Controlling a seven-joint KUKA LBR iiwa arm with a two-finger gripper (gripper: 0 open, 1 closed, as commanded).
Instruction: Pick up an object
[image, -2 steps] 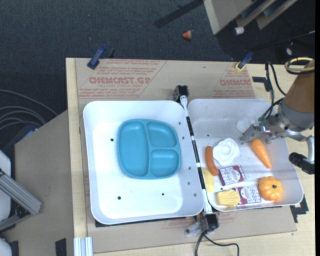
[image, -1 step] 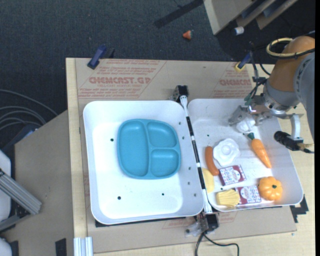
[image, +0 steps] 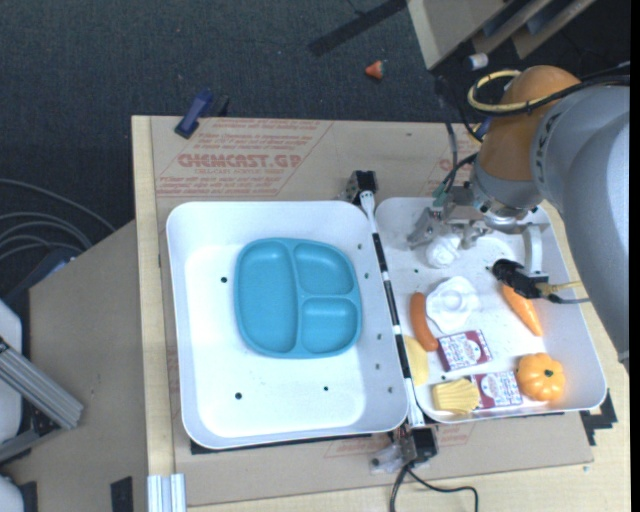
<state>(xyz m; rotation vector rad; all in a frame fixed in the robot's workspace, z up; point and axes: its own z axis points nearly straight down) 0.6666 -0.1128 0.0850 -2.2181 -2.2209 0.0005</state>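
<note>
Arm (image: 590, 150) reaches in from the right over the far end of the right bin (image: 572, 345). Hand (image: 445, 232) sits low there; how wide it stands, cannot tell. Nothing seen held.

Right bin, far to near:
- small white lump (image: 440, 253) just below the hand, touching or not unclear
- white cup (image: 455, 297) mid-bin
- sausage (image: 423, 320) just left of the cup, near the left wall
- carrot (image: 523, 309) to the right, slanted, dark top end pointing toward the hand
- carton (image: 462, 350), red and white, below the cup; second carton (image: 497, 388) at the near wall
- pumpkin (image: 541, 377), near right corner, beside the second carton
- yellow ridged piece (image: 452, 397), near left corner

Left bin (image: 200, 400): blue plate (image: 297, 297), three compartments, lying flat at centre.

Both bins side by side on the table (image: 155, 300).
</note>
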